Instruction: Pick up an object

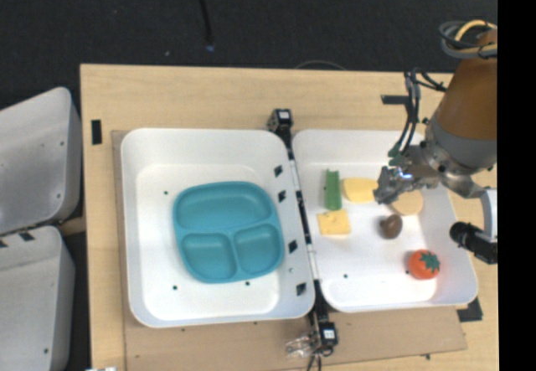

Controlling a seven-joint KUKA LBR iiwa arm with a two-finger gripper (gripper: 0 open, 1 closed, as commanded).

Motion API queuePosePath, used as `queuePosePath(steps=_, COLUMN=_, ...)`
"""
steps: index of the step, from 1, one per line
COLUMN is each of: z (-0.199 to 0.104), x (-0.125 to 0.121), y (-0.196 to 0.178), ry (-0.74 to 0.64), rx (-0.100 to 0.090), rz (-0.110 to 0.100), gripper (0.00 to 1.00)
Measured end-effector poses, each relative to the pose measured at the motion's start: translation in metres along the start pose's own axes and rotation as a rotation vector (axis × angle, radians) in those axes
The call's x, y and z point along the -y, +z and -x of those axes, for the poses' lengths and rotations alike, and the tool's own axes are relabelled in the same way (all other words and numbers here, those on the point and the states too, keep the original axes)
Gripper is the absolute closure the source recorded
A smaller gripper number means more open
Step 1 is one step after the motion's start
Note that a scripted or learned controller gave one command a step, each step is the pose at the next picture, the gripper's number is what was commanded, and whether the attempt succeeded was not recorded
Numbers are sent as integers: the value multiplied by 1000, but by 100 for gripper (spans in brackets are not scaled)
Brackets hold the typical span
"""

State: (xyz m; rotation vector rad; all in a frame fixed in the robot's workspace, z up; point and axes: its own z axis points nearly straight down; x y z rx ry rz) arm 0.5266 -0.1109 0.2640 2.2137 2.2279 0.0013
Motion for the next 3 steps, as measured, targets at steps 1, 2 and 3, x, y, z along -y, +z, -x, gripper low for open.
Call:
queuePosePath(steps=1, z=-46, x=1, y=12, ry=0, rx=-1, rz=-1, gripper=100)
queuePosePath(steps=2, z=-106, x=-5, y=8, ry=-2, rx=-2, rz=1, gripper=100)
queuePosePath(steps=3, z=-149, x=-15, y=16, ry=0, rx=0, rz=1, gripper=100)
